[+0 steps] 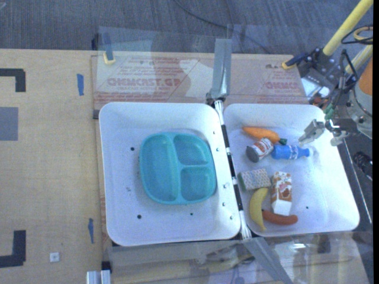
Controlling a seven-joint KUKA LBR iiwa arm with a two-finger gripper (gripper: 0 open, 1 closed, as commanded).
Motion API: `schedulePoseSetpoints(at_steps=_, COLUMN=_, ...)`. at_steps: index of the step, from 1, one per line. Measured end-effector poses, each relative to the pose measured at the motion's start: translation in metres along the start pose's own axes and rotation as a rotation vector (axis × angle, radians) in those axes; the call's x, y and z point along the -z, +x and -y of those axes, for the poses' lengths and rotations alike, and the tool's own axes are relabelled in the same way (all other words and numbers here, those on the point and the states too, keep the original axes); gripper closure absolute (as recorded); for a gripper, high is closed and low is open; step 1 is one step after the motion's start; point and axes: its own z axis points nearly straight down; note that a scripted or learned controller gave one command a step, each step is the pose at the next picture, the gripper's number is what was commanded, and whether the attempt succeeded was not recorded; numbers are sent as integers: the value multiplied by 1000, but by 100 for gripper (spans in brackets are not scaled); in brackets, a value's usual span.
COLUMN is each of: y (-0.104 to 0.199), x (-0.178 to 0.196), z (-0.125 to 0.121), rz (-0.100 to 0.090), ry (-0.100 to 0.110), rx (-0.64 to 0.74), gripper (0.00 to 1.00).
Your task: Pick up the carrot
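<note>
The carrot [261,133] is seen lying on its side near the back of the right bin [343,209], its green tip turned toward the blue bottle [291,152] and a small grey can [259,150] resting just in front of it. Farther forward, a sponge [256,178], a juice carton [282,193], a banana [257,208] and a sausage [279,219] are clustered toward the near wall. A teal divided plate [177,168] is set in the left bin [118,158]. The gripper [320,131] is pictured at the right bin's far right side, well apart from the carrot, with nothing seen in its grasp; how far it is opened cannot be told at this angle. The approach step is judged to be in hand, the pick itself not yet made. A leftward reach across the bin is called for next, with the descent kept clear of the can and bottle crowding the carrot's front.
</note>
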Motion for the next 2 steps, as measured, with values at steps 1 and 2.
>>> schedulePoseSetpoints(at_steps=1, y=33, x=-55, z=-62, rz=1, ry=-1, rx=-6, gripper=0)
schedulePoseSetpoints(at_steps=2, y=83, x=-128, z=-76, rz=2, ry=-5, rx=22, gripper=0)
